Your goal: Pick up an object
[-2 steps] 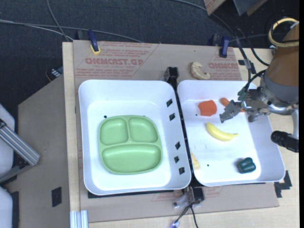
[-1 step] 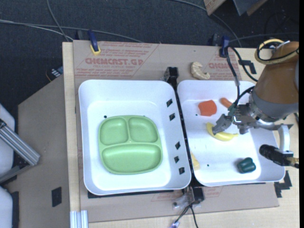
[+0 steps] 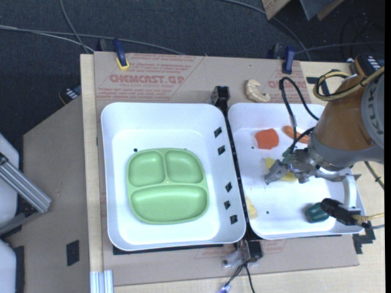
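My gripper [image 3: 276, 171] is low over the middle of the right bin [image 3: 256, 224], with the arm reaching in from the right. Just up-left of it lies a small yellow piece [image 3: 269, 162], and a second yellow piece [image 3: 302, 177] shows right behind it under the wrist. Farther back in the same bin sit an orange-red block [image 3: 266, 138] and a small orange bit [image 3: 288, 130]. A teal object [image 3: 316, 212] rests near the bin's front right corner. Nothing is visibly held.
The left bin [image 3: 116, 163] holds a green divided plate [image 3: 167, 184]. A yellow scrap [image 3: 252, 209] lies by the right bin's left wall. A beige object [image 3: 257, 90] sits on the bench behind the bins. Black clips [image 3: 220, 94] line the divider.
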